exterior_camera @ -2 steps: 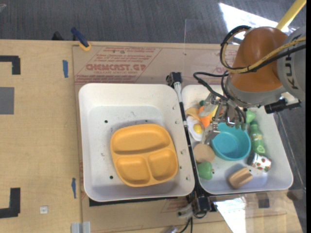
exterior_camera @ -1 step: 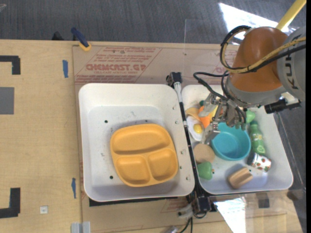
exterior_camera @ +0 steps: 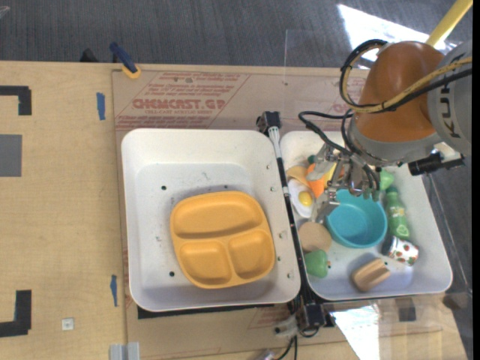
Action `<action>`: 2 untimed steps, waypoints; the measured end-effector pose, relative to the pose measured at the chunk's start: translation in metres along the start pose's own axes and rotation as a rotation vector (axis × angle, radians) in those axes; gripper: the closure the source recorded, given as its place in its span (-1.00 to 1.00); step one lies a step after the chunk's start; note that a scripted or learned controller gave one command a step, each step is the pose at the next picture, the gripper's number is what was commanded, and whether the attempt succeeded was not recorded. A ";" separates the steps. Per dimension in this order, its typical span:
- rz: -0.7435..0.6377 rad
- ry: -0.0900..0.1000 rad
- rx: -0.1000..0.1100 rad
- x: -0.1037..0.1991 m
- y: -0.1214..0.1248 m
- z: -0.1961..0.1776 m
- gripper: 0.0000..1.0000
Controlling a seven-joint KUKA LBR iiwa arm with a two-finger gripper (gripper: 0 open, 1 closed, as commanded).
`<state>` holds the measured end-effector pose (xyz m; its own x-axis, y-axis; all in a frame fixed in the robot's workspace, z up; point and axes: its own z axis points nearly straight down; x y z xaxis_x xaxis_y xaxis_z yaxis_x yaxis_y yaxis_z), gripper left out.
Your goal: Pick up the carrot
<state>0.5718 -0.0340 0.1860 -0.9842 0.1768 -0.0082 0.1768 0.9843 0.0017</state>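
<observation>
"CHEMCAST GP" in red on bench sheet (exterior_camera: 180,102) behind left bin (exterior_camera: 142,201)

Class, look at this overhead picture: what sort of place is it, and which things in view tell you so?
Probably a robotics lab test bench, not a kitchen. A grey robot arm with an orange band reaches over two shallow white plastic bins; one holds a yellow divided plastic plate, the other toy food around a round teal plastic bowl.

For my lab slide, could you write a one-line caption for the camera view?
The claw hangs over the right bin, near the carrot and blue bowl; a yellow divided plate lies in the left bin.
</observation>
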 end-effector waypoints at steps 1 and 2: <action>0.000 0.000 0.000 0.000 0.000 0.000 -1.00; 0.000 0.000 0.000 0.000 0.000 0.000 -1.00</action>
<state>0.5718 -0.0340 0.1860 -0.9842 0.1768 -0.0082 0.1768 0.9843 0.0017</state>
